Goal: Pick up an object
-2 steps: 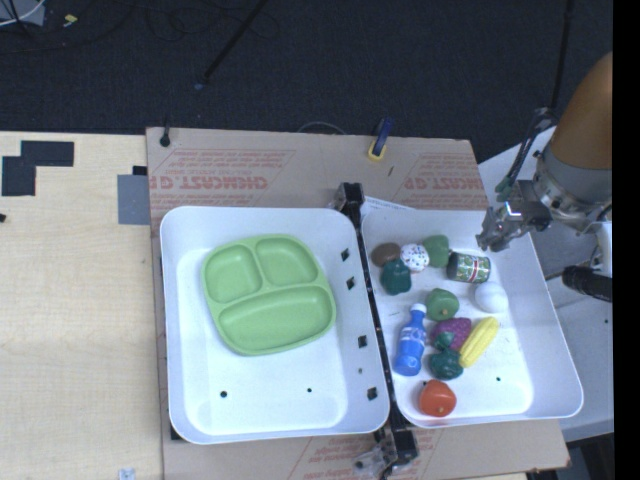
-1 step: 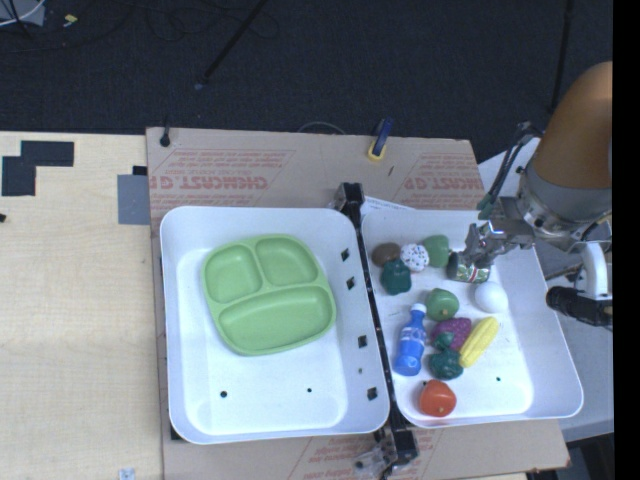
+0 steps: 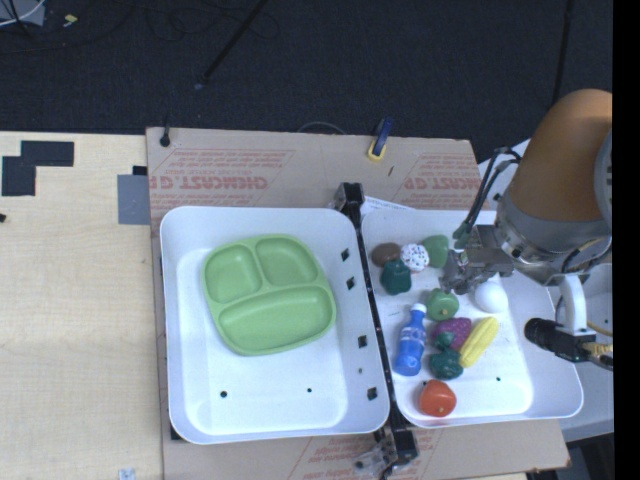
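Glossy plastic toys in smooth white bin

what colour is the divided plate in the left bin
Light green; the divided plate shows best in the camera view.

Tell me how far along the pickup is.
Nothing looks picked up yet. The gripper is down in the right bin, among the toys near the green apple. No toy is visibly lifted. The grasp and the lift are left.
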`<state>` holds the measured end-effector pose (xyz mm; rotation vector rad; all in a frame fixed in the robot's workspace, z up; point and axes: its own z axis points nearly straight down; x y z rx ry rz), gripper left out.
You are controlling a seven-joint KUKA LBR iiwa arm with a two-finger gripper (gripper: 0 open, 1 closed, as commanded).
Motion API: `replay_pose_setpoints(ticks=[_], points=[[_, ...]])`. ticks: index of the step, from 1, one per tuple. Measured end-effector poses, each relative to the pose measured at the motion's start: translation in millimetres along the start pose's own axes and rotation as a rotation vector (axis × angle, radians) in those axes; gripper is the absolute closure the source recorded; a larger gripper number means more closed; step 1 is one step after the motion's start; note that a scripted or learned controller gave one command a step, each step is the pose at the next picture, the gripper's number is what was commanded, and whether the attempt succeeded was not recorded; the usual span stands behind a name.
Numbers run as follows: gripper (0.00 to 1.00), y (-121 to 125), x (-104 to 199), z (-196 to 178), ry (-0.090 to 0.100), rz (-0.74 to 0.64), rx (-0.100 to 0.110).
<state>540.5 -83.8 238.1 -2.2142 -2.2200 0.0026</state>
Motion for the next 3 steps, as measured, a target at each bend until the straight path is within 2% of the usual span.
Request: replay_pose_setpoints(ticks=[1, 2, 3], points=[[1.00, -20.7, 15.6, 3.5, -0.002, 0.002, 0.000], [1.00, -14.6, 15.1, 20.4, -0.003, 0.003, 0.000], [1.00, -15.3, 19.2, 0.2, -0.002, 0.002, -0.005]])
